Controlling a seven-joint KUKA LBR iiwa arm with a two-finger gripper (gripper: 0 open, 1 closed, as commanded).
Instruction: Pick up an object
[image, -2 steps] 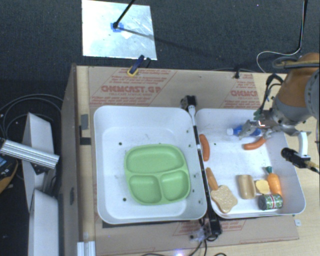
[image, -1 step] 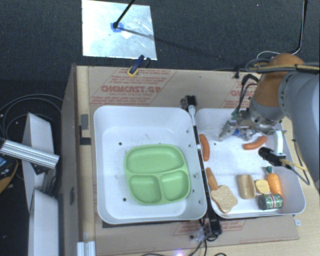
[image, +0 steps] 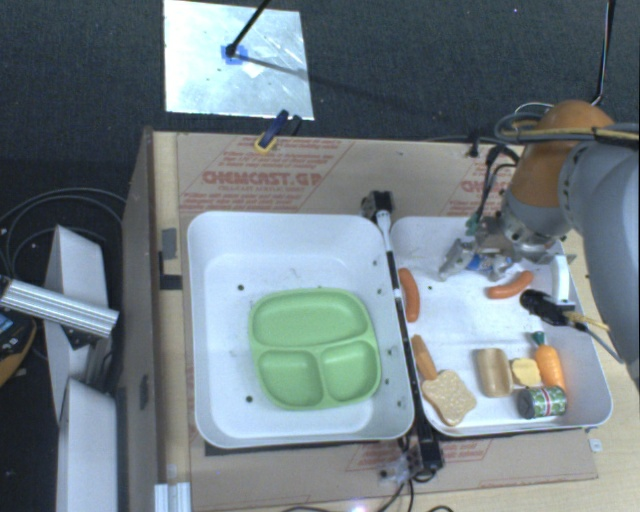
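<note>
We take this for a robotics lab: a cardboard-topped counter (image: 300, 165), loose cables (image: 40, 215) and aluminium rails (image: 60, 308) on dark carpet (image: 80, 80).

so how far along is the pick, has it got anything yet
Nothing looks picked yet. The end effector is low in the right bin, with no item seen between its fingers. The sausages, bread slice, carrot and can lie in the bin. Grasp and lift remain.
</note>
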